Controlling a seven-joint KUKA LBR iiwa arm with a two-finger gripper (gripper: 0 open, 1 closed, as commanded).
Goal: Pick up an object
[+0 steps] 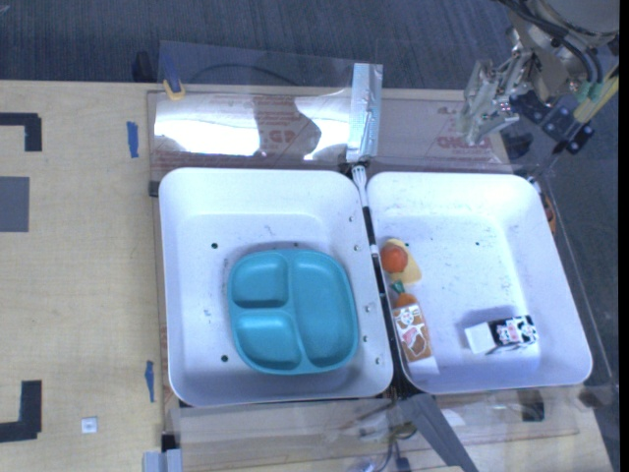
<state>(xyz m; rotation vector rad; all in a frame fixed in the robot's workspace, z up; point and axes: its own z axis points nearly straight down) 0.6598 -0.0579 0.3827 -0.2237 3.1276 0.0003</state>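
Orange band, grey wrist, black cables, metallic gripper (488, 101).

I see a light wooden bench (79, 293) that takes the left and the near part of the view. Two shallow white bins stand on it side by side, touching along the middle. The left bin (197, 205) carries a teal divided tray (292, 310). The right bin (472, 214) carries a small orange item (394, 258) and a flat packet (413, 330) by its left wall, and a small white carton (501, 334) near its near-right corner. Behind the bins, on the far side, a clear plastic sheet (256, 116) lies on the bench. On the bench I see also black corner marks (25, 131) at the left and small pieces of blue tape (132, 139).
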